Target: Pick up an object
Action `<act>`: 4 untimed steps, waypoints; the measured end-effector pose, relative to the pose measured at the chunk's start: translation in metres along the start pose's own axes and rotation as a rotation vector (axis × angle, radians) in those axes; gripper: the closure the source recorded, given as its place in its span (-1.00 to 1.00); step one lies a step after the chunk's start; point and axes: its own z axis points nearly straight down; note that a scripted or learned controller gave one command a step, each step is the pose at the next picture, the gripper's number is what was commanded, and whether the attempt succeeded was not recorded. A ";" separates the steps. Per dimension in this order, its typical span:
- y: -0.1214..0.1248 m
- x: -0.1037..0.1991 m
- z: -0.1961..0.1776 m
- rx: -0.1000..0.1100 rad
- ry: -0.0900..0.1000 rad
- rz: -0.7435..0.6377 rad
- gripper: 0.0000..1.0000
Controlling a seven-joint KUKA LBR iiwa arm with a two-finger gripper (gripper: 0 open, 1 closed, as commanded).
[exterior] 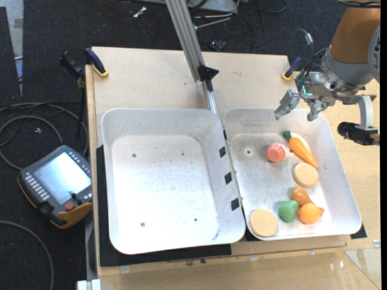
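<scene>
My gripper [300, 109] hangs above the far edge of the right bin [338, 162], fingers spread apart with nothing between them. Just below and in front of it lies an orange carrot [302, 150] with a green top. Left of the carrot sits a small pink-red piece [276, 153]. Further forward are a tan round piece [305, 175], a small orange piece [300, 194], a green pepper-like piece [288, 211], an orange fruit [309, 213] and a tan disc [264, 222].
The left bin [121, 162] lies beside the right one, joined at a black-tabbed seam [228, 177]. A slanted metal pole [187, 32] rises from the back of the bench. A teach pendant [57, 186] lies on the floor at left.
</scene>
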 end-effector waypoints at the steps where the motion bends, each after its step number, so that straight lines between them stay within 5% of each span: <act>1: 0.001 0.000 -0.003 -0.004 -0.001 -0.001 -1.00; 4: -0.012 0.006 0.156 0.001 0.000 0.003 -1.00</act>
